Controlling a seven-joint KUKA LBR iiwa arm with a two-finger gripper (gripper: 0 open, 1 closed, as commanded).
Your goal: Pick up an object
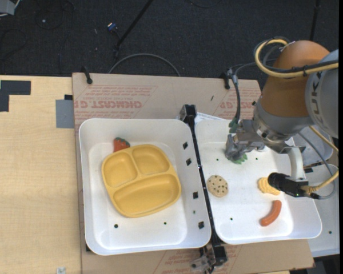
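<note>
1. Reading the cardboard sheet [126, 99] under the bins, I make out red print, mirrored and upside down, that looks like "CHEMCAST GP"; part of the letters "KU" shows on the arm [326, 104] at the right edge
2. The gripper [238, 150] hangs low over the right bin [246, 227], in its upper left part, right on top of a small green object [240, 159]; whether the claw is apart or clamped I cannot tell from here
3. Also in the right bin: a speckled round cookie [218, 185] near the divider, a yellow toy piece [268, 186] towards the right, and an orange-red sausage [271, 213] lower right, all apart from one another
4. The left bin [97, 221] holds a yellow three-compartment tray [140, 179], tilted, with a small red and green toy vegetable [120, 144] touching its upper left rim
5. Open white floor lies along the bottom of both bins and in the right bin's middle
</note>
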